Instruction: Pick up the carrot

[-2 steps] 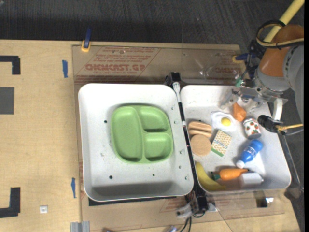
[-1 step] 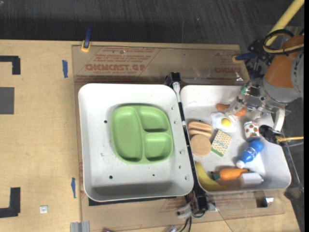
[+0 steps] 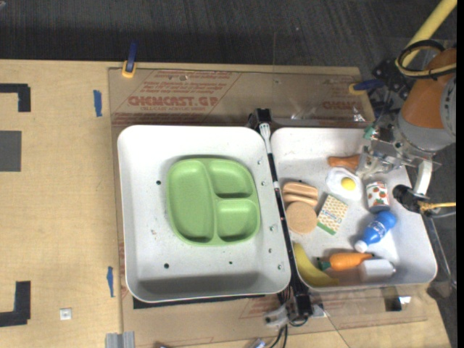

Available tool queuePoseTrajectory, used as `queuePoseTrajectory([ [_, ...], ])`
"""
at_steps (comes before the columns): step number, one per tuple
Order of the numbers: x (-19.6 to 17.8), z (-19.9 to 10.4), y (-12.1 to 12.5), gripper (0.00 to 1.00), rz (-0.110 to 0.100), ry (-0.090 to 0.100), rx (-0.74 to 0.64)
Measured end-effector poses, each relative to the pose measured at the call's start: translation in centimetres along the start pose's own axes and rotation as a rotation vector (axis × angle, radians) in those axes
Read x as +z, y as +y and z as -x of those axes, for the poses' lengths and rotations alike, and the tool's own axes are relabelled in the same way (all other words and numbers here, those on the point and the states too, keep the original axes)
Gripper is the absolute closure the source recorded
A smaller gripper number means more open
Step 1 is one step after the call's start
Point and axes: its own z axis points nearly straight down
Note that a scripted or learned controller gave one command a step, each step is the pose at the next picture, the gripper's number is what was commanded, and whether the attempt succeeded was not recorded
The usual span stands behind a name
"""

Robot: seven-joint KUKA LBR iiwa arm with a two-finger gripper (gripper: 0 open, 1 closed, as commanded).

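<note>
At far left, bare bench, then left bin with green tray centred in it, three compartments up, ready to receive. Past the divider, right bin packed with clutter: hot dog above cookie, banana along the front wall, cracker box, fried egg. Carrot lying flat near the front wall, leaf end touching banana, white block just beside its tip, blue bottle above; crowded, so approach from above judged best. Small can upright. Gripper low over back right corner beside an orange item, well apart from carrot; opening and contents cannot be told.
</note>
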Motion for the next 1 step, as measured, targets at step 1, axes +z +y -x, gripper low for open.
queuePoseTrajectory([
  [1, 0.07, -0.15, -0.04, 0.00, -0.002, 0.003, 0.000],
])
